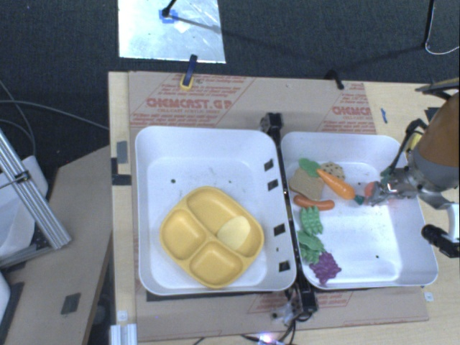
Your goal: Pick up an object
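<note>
A: Camera view, looking down on both bins. The left bin [154,157] has a yellow divided plate [210,237] sitting in its near half.

B: And the right bin [359,243]?

A: Toy food bunched along its left side: a carrot [336,183] lying across a cookie [331,169] and a brown slice [307,185], a sausage [314,203] just near of them, green leaves [310,232], then purple grapes [325,267] at the near-left corner.

B: The gripper [375,192]?

A: Low inside the right bin, just right of the carrot's tip, arm [438,153] coming in from the right.

B: Wide or narrow?

A: Can't tell. There's something small and reddish at the tip, too blurred to call.
</note>
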